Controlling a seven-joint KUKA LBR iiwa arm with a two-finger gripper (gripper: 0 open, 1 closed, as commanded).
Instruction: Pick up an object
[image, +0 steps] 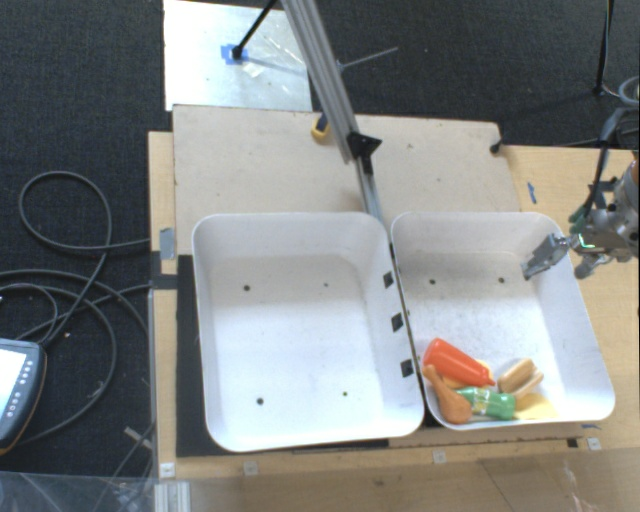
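The arm comes in at the right border and is mostly cut off there; just its grey end and the hand (548, 258) can be seen, above the far right rim of the right bin (590, 350). The hand is small and blurred, and whether it is released or clenched cannot be told. Nothing can be seen between its tips.

There are two white bins side by side on the worktop (430, 165). The left bin (215, 330) lies well to the left of the hand and shows a bare white floor with small dark dots.

The things to pick up lie in a heap in the near corner of the right bin, well below the hand and a little to its left. Four can be counted, though they crowd and partly cover one another, so the outlines are hard to follow. An orange piece (458, 362) lies on top at the left. A tan drumstick-shaped piece (447, 394) sits just under it, touching it. A green piece (490, 403) lies beside that, its ends hidden. A light brown bun-shaped piece (520, 376) rests at the right of the heap, with a pale yellowish patch under it that is too unclear to name.

A grey pole (330, 85) slants over the worktop, above and left of the hand. Black cables (60, 250) loop on the dark floor far to the left.
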